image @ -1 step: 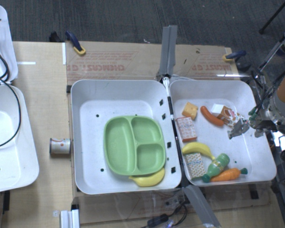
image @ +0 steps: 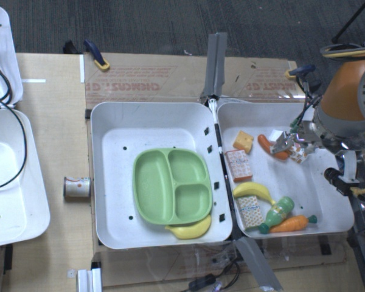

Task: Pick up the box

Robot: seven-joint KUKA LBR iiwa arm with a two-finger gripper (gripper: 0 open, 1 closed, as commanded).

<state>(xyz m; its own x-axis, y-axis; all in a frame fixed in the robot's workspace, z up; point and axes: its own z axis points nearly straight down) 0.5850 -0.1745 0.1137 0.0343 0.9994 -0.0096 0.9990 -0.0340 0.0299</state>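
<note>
The box (image: 239, 165) lies flat in the right bin (image: 328, 224), beside the divider. The hand (image: 290, 145), its grip state unclear, hovers near a sausage (image: 269, 145); it should shift left, then descend squarely over the box

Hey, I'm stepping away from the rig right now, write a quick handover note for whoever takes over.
Gripper: low in the right bin, over the red sausage near the back wall. I cannot tell whether it is open or shut, and no box is between its fingers.

Boxes: the pink box lies near the right bin's left wall. A second box lies nearer the front, next to the banana and green bottle.

Done: nothing yet, both boxes lie in the bin.

Left: move the gripper over to a box, close on it and lift it.
</note>
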